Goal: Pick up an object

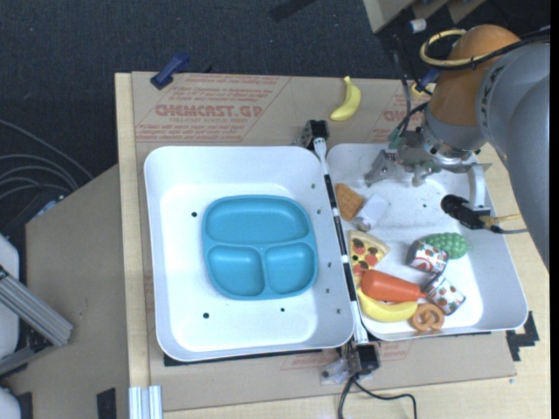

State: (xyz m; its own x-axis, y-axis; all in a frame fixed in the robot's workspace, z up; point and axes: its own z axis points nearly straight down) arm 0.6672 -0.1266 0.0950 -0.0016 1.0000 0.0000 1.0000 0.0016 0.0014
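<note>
At the upper right of the frame the gripper [397,166] hangs over the right bin [502,269] with its fingers spread wide and nothing between them, while the toy food, including a carrot [390,285], lies clustered lower in that bin.

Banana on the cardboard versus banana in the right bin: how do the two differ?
The banana on the cardboard lies alone outside both bins, curved and upright in the view. The banana in the right bin lies flat along the near wall, partly covered by a carrot and touching a pretzel. It also looks larger. Both are yellow toy fruit.
</note>
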